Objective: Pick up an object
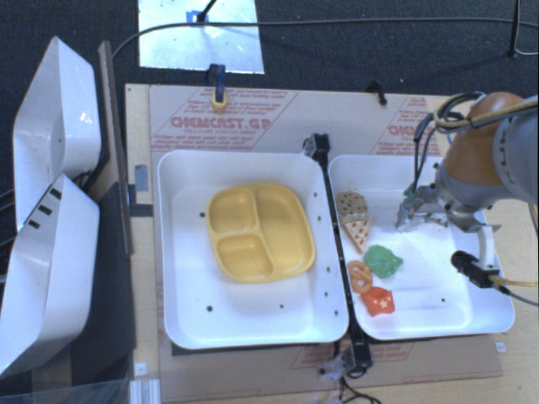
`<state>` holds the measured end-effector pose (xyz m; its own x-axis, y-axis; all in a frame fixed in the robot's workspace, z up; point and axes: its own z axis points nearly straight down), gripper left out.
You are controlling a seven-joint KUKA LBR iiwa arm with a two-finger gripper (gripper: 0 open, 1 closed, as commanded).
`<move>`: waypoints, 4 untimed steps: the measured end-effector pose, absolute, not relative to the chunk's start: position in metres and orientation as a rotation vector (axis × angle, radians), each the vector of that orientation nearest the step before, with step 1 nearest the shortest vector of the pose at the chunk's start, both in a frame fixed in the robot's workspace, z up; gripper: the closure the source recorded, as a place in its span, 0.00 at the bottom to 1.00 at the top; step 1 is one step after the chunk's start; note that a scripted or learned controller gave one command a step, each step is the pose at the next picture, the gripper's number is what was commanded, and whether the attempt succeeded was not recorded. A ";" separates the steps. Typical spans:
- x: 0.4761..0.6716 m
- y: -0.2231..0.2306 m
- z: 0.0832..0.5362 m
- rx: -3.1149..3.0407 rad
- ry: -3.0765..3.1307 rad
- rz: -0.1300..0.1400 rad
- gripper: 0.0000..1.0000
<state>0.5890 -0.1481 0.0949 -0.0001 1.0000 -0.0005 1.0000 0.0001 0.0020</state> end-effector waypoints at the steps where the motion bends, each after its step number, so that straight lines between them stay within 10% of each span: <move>1: 0.591 -0.150 0.158 2.217 2.218 0.005 1.00; 4: 0.617 -0.093 0.256 2.216 2.227 0.002 1.00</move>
